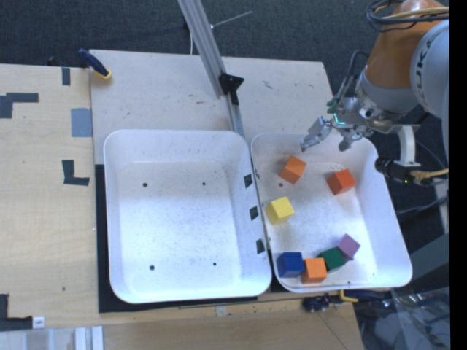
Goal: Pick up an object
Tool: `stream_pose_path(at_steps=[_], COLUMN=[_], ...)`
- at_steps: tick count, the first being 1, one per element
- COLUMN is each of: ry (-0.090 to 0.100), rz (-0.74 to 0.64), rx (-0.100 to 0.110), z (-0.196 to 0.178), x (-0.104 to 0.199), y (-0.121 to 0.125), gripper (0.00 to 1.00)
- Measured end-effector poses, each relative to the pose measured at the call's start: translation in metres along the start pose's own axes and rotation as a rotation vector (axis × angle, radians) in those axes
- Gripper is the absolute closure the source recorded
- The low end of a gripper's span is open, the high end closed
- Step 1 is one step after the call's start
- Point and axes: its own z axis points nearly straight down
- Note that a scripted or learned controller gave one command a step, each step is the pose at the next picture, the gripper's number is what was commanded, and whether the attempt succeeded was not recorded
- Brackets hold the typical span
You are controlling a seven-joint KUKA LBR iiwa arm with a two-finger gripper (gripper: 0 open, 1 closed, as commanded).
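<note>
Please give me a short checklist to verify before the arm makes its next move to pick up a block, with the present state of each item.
1. Hand open: ok, fingers spread.
2. Hand holds nothing: ok.
3. Hand above the right bin: ok, near its top edge.
4. Near target free-standing: ok, orange block and red-orange block stand apart.
5. Hand centred over one block: not ok, it sits between and above them.
6. Height above the bin floor: cannot tell.
</note>
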Motion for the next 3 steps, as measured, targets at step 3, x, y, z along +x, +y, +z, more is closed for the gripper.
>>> stream_pose_path(at_steps=[3], ry=[-0.001], rz=[0.0], rx=[0.002], z=[0.122], x=[-0.01], y=[-0.004], gripper=[0.0])
